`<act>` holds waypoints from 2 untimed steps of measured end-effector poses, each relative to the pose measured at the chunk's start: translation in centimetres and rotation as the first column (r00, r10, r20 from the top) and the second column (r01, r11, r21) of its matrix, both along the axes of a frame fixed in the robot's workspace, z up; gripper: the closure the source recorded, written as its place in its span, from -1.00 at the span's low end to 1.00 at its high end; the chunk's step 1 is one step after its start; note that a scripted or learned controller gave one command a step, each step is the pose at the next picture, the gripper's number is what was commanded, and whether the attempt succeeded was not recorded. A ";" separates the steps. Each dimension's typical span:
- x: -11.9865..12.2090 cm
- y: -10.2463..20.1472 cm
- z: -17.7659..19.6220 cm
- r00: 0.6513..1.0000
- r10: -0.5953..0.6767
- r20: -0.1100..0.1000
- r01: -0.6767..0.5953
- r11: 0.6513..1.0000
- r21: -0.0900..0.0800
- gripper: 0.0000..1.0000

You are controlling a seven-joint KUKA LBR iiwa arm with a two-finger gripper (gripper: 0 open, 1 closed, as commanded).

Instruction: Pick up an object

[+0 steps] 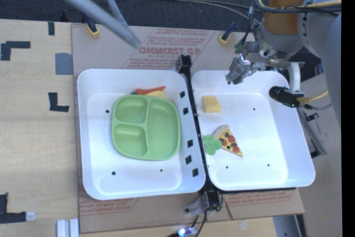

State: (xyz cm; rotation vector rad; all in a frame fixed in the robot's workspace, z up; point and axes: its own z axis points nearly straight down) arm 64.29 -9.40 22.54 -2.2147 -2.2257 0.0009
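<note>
In the left bin (94,119) a green tray (146,126) covers an orange piece (151,89); the right bin (277,169) offers broccoli (211,145), a pizza slice (229,140) and a yellow cube (211,104). My pincer (237,72) hangs over that bin's far edge, near the cube, and I cannot tell its state. I judge the cube easiest: centre above it, then drop straight.

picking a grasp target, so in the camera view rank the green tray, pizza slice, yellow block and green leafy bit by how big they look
1. green tray, by far the largest
2. pizza slice
3. yellow block and green leafy bit: these look about alike, so no ranking between them
</note>
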 end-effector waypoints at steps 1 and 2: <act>-1.6 5.0 0.9 1.000 0.000 0.000 0.000 1.000 0.001 1.00; -2.3 10.9 0.8 1.000 0.002 -0.001 -0.002 1.000 0.000 1.00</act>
